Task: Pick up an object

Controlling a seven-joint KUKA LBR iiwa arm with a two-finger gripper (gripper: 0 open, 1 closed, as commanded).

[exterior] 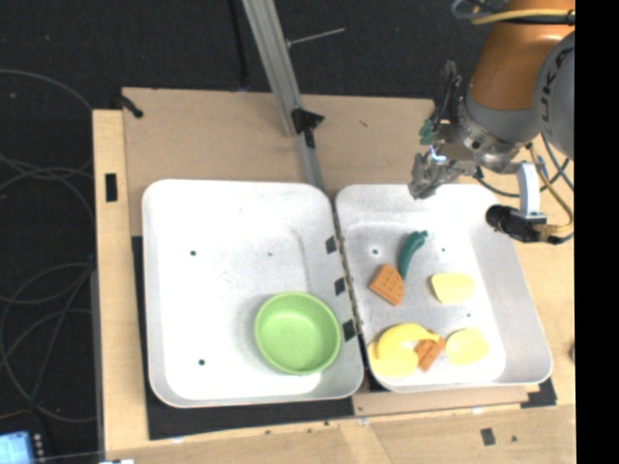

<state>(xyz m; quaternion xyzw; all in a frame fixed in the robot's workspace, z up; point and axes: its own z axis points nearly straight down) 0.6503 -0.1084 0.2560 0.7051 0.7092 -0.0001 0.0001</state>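
While the arm (517, 66) hangs over the far edge of the right bin (503, 259), its gripper (426, 180) points down above the bin's back rim, and I cannot tell from here how it is set. Nothing is visibly held. Closest to it is the teal piece (413, 249), just toward the near side of the bench and slightly left, lying with its long axis running roughly from far-right to near-left. Beside that sits the orange waffle (387, 285), then 2 yellow pieces (452, 287) and a yellow-and-orange cluster (411, 349) further forward. The green bowl (298, 332) rests in the left bin (203, 259), well apart from the gripper. My guess is the teal piece is the easiest reach.
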